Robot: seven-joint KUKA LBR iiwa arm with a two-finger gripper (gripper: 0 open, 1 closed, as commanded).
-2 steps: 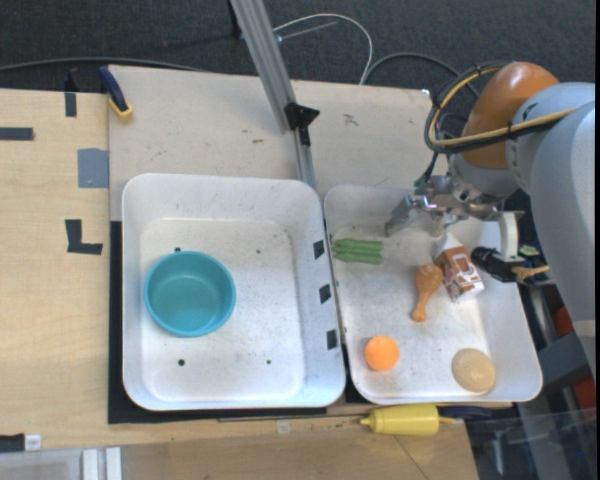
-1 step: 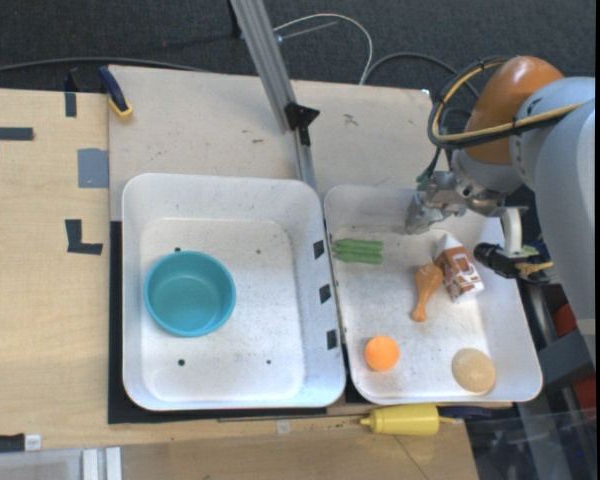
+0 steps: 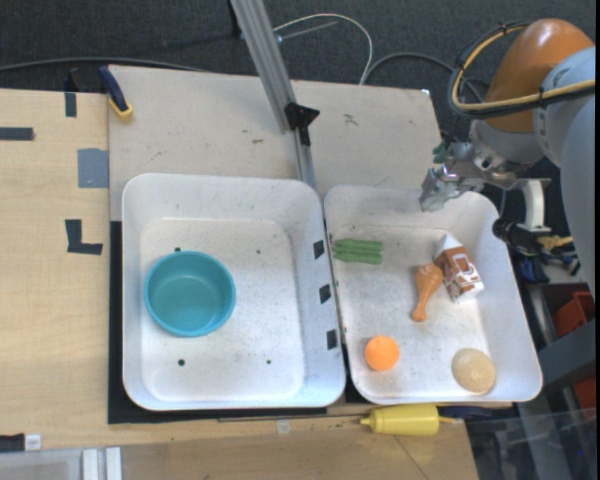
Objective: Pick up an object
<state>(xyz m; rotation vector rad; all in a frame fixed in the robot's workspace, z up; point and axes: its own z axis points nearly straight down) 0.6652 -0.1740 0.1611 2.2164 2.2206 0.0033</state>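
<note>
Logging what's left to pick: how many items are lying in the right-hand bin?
5: green beans near its upper left, a small carton and a drumstick mid-right, an orange ball at the bottom, a pale round ball in the lower right corner. Nothing seems hidden.

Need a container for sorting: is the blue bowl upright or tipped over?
Upright. The blue bowl sits in the left bin, its round opening facing up, inside visible.
</note>
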